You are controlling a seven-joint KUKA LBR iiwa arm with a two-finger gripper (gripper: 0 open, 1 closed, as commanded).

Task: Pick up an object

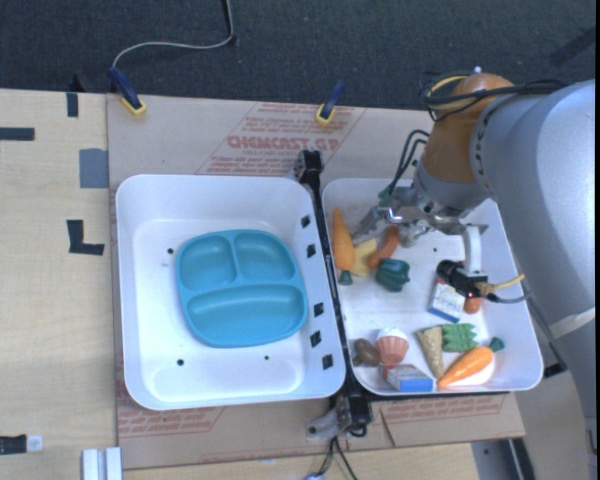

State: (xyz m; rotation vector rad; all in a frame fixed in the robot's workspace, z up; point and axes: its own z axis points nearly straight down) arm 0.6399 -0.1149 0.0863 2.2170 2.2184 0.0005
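Camera view: claw (385,230) low at right bin's (520,368) 11 o'clock, over toy food (362,253); grip state unreadable. Light, rigid, slick plastic; grab midbody.

Plate (242,288) in left bin (140,268); toys (420,353) in right bin (515,368)

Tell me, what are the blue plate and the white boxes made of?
The blue plate looks like smooth plastic: one even colour, rounded moulded sections, a soft shine. The left bin and the right bin also look like plastic, glossy white with rounded corners and thin rims. They could be coated metal; the picture can't fully settle it.
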